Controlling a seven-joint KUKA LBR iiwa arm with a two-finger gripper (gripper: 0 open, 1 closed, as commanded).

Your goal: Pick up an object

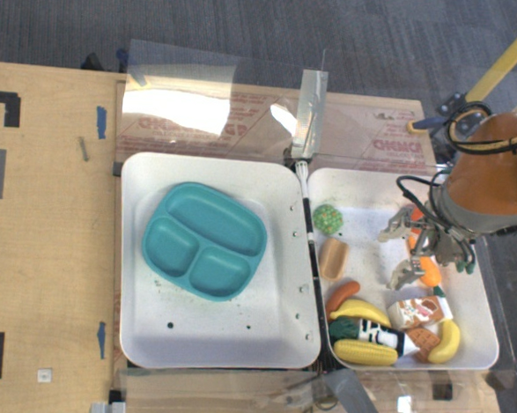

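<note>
Task not complete. Grey two-finger gripper (417, 248) low inside the right shallow white bin (485, 305), toward its far right part, below the orange band of the arm. Jaws apart, metal fingers (397, 225) splayed to either side, with a small orange object (430, 271) showing just beside and below them; contact or clamping not established, object judged to be resting on the bin floor. Nothing lifted clear of the bin. Remaining, on this evidence: closing on one item and raising it. Count, left shallow white bin (131, 263): one teal three-compartment plastic tray (205, 240), lying flat, compartments bare. Count, right bin: one green knobbly ball (327, 217) at the far left corner; one tan bread-like cylinder (333, 258) just below it; one red sausage-shaped piece (343, 294); two yellow plastic bananas, one (362, 312) at the near left and one (447, 341) at the near right corner; one yellow corn cob (360, 350) against the near wall; one small printed white and red carton (419, 314) between the bananas; the one orange object under the gripper. Dark item beside the corn cob too obscured to identify. Eight identifiable items in the right bin, crowded along the near edge, several touching. Bench surface outside the bins carrying no loose task items.
</note>
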